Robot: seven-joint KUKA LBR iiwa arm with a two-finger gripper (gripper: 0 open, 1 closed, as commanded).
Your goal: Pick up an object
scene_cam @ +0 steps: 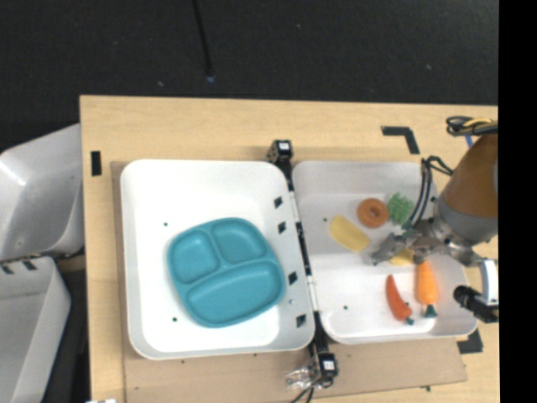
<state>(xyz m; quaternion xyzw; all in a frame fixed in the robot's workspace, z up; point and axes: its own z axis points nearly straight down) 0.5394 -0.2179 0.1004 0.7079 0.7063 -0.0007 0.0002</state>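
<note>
Toys lay scattered in the right bin [336,183]: a yellow piece [348,234], an orange ring [372,212], a green bit [399,206], a red pepper [397,299] and a carrot [427,284]. My gripper [393,250] hung low among them, just beside the yellow piece; whether my jaws were parted or closed on anything, I could not tell. A blue plate [225,271] sat in the left bin [143,225].

on my view the surface [101,225] carries two bins side by side. in the left bin [143,309] lies a divided plate [225,270], near its middle. in the right bin [352,321] the toy food is gathered toward the right: a corn piece [348,233] leftmost, a round slice [372,212] behind it, a leafy piece [400,207] just right of that, and a chili [397,299] and a carrot [427,284] side by side nearer the front.
</note>
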